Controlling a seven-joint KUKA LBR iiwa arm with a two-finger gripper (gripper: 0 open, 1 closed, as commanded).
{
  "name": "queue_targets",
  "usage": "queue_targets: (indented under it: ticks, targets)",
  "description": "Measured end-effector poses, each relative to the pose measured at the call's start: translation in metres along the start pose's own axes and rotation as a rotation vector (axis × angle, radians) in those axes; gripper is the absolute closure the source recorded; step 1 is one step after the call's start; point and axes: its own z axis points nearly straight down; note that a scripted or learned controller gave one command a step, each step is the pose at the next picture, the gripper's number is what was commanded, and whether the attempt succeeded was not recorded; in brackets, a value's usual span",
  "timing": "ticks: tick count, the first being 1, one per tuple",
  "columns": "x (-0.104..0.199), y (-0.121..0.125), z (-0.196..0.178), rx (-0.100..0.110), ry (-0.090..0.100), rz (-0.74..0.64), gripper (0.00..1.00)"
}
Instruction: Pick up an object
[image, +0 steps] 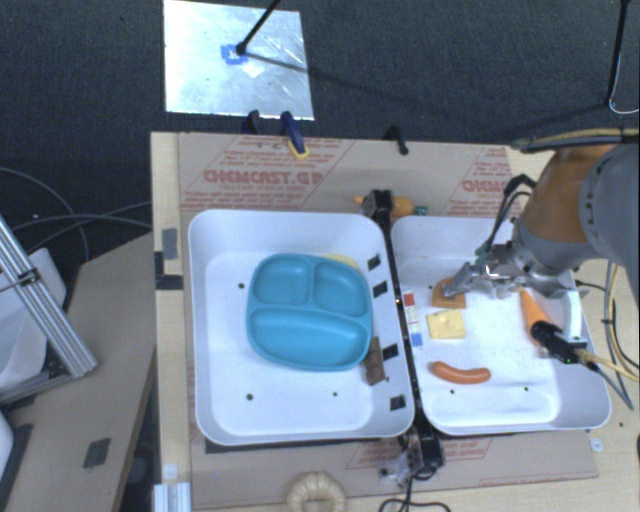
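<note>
My gripper (466, 283) hangs low over the upper left part of the right bin (575, 405). Its tip is right beside a brown toast-like piece (445, 296), touching or nearly touching its upper edge. Just below that lies a yellow cheese square (446, 324). A reddish sausage (461, 374) rests nearer the front of the same bin. An orange carrot (531, 304) lies to the right, under the wrist. Nothing is visibly lifted off the bin floor.
The left bin (215, 400) holds a blue divided plate (308, 310), with a small brown piece (375, 363) by its right wall and a pale yellow thing (345, 260) peeking out behind the plate. A black-clipped divider (395, 300) separates the bins.
</note>
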Motion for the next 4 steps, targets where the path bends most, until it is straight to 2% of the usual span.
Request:
queue_targets:
  ticks: [1,2,3,4]
  targets:
    - [0.000,0.004,0.001,-0.007,-0.003,-0.003,0.00]
    - [0.001,0.006,-0.012,-0.014,-0.002,-0.003,1.00]
    - [-0.002,-0.001,-0.069,0.000,-0.002,-0.001,1.00]
    - [0.002,-0.005,-0.115,-0.001,-0.002,-0.004,1.00]
